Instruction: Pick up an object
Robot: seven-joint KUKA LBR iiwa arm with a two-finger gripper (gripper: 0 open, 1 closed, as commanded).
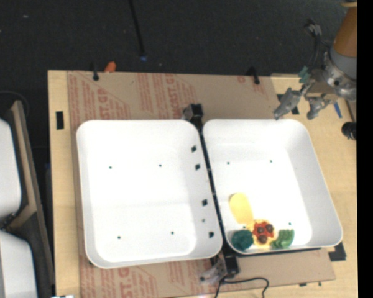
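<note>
Small objects cluster in the near corner of the right bin (298, 160): a yellow oval piece (240, 207), a dark teal lump (241, 240), a red piece with dark spots (263, 230) and a green piece (284, 238). My gripper (300, 107) hangs high above the far right corner of the right bin, well away from the objects. Its two fingers are spread apart with nothing between them.
The left bin (143, 191) lies beside the right one, with a black clip divider (202, 166) between them. Both rest on a cardboard-covered bench (143, 95). White equipment (3, 166) stands at the far left.
</note>
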